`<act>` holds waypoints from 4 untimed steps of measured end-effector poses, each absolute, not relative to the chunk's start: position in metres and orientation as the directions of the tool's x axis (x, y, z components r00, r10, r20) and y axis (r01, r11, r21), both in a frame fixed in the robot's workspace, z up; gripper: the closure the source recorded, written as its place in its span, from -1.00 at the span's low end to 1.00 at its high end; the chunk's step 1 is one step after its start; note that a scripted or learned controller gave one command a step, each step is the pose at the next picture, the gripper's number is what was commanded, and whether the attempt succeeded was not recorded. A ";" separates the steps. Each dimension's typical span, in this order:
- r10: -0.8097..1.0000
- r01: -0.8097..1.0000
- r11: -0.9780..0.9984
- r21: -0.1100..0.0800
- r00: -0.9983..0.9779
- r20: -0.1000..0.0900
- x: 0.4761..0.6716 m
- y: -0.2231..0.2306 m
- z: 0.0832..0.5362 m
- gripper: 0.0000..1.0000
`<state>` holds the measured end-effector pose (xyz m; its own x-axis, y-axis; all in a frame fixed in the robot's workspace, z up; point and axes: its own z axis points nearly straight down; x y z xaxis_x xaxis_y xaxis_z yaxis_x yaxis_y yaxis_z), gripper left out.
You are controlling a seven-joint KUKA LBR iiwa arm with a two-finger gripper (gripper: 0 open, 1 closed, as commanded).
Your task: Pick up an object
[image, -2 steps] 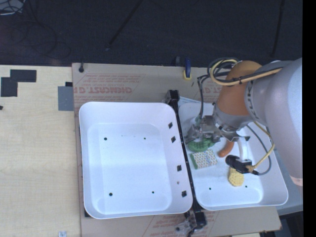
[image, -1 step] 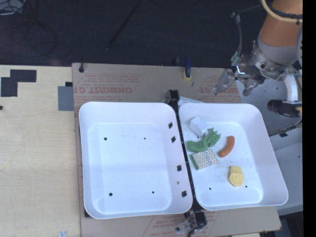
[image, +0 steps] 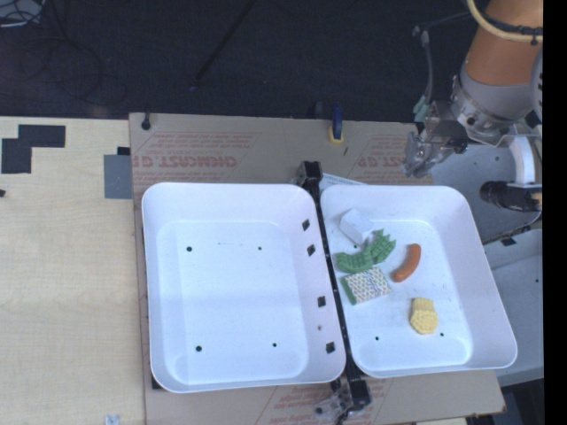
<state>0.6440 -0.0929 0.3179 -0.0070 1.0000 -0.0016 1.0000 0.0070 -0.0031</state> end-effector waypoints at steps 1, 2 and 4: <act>1.000 1.000 -0.004 -0.010 0.004 0.002 0.542 -0.080 0.298 1.00; 1.000 1.000 0.003 -0.007 -0.003 0.001 0.499 0.012 0.284 1.00; 1.000 1.000 0.004 -0.006 -0.004 -0.001 0.474 0.111 0.433 1.00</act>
<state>0.4744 0.1112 0.4332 -0.0036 1.0000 -0.0008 1.0000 0.0036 -0.0059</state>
